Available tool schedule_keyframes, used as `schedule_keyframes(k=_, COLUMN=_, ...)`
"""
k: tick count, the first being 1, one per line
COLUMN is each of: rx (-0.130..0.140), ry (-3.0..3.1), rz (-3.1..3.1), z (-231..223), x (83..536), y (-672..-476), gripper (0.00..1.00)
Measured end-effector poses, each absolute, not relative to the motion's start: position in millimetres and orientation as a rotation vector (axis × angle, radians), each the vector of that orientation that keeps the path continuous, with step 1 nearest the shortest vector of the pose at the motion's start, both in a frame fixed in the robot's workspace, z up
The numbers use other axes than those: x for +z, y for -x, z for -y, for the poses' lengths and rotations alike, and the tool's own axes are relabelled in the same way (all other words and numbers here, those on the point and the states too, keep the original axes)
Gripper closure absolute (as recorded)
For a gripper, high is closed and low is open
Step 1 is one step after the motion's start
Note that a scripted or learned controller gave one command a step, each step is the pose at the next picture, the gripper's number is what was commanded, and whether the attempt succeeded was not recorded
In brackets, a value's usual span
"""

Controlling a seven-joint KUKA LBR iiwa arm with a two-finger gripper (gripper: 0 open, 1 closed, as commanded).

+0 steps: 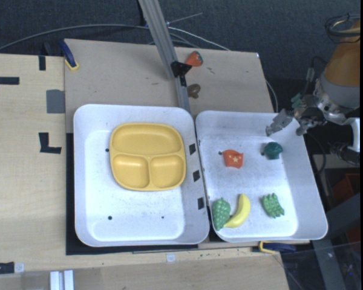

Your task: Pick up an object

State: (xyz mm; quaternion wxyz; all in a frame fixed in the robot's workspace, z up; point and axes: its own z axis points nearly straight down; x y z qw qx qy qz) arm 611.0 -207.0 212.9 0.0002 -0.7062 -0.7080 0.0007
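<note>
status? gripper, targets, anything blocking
Gripper above right bin's far right corner, holding nothing visible. Nearest: dark green piece, just below it. Red piece, banana untouched. Nothing blocking.

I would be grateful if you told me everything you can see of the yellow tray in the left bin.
The yellow tray is a rounded rectangular dish that looks like matte plastic, divided by raised ridges into three compartments: one wide section along the far side and two smaller ones nearer the camera. It lies flat and upright, slightly skewed, on the floor of the left bin, in its far half. No item shows in any of its compartments, and only the bin floor touches it.
</note>
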Motion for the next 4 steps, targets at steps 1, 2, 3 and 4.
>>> schedule_keyframes(k=1, rx=0.003, ry=2.219, rz=2.224, z=207, x=213, y=-611.0, gripper=0.00)
schedule_keyframes(k=2, rx=0.007, ry=2.216, rz=2.221, z=208, x=157, y=-619.7, gripper=0.00)
schedule_keyframes(k=3, rx=0.007, ry=2.221, rz=2.224, z=200, x=105, y=-622.3, gripper=0.00)
schedule_keyframes(k=4, rx=0.005, ry=2.218, rz=2.223, z=199, x=87, y=-621.8, gripper=0.00)
